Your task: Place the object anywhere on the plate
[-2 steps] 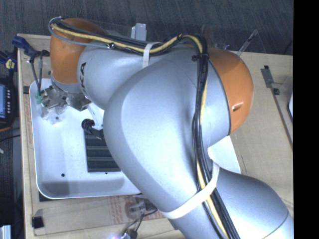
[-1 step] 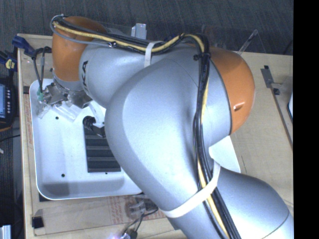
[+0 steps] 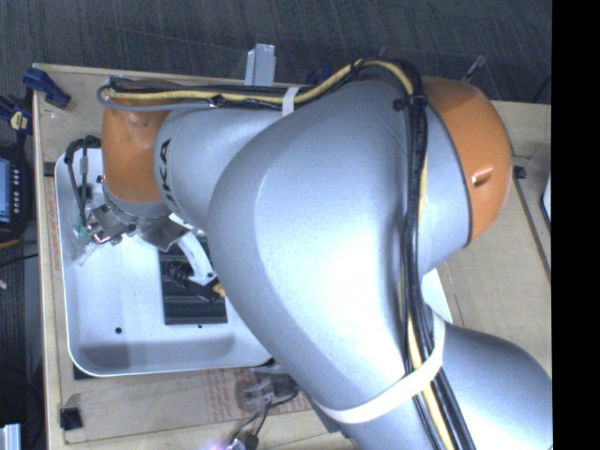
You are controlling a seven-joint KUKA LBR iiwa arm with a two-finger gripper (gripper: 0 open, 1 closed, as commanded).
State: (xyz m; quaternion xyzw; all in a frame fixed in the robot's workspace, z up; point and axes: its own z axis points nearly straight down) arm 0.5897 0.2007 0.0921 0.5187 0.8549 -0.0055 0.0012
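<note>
My gripper [image 3: 94,221] hangs low over the far left part of the left white bin [image 3: 141,352], close to the bin's left wall. Small wires and a bit of colour sit at its tip, too small to tell what they are. The grey arm with its orange band [image 3: 131,157] reaches across from the right. Its bulk hides the right side of this bin and everything beyond it. A tiny dark speck [image 3: 119,330] lies on the bin floor towards the front.
The wooden bench edge [image 3: 141,392] runs along the front of the bin. Blue clamps [image 3: 42,84] sit at the bench's far left corner. A dark device [image 3: 13,190] stands off the bench's left side. Bare bin floor [image 3: 112,289] lies in front of the gripper.
</note>
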